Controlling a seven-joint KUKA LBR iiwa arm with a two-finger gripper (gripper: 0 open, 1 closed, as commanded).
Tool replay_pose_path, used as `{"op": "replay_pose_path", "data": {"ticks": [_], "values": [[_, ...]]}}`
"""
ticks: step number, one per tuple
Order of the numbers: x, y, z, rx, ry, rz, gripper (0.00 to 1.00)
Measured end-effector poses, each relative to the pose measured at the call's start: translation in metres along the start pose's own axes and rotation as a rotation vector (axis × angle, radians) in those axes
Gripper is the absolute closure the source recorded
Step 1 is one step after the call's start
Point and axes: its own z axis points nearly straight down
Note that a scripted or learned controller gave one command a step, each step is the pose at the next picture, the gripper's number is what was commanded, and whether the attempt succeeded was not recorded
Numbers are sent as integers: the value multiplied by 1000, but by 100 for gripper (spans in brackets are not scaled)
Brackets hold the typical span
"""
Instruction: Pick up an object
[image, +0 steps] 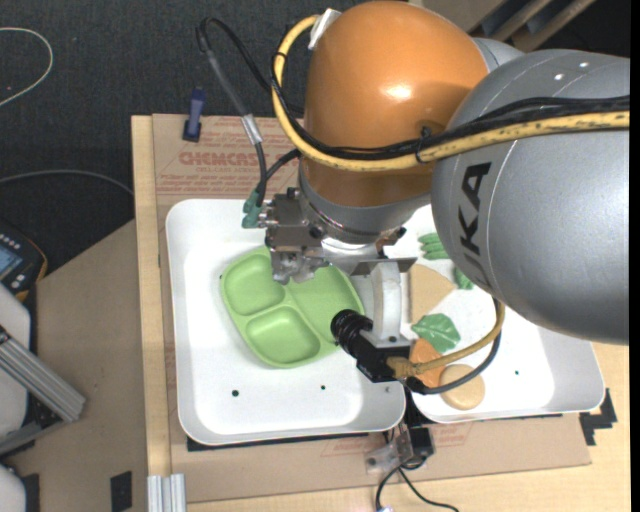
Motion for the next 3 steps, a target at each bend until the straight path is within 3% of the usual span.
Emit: {"op": "replay_pose_path", "data": {"ticks": [1,2,3], "values": [[0,-3,157,25,-14,13,100],[-7,62,-121,-11,-1,10,100],[-42,114,-43,15,-11,16,100]]}}
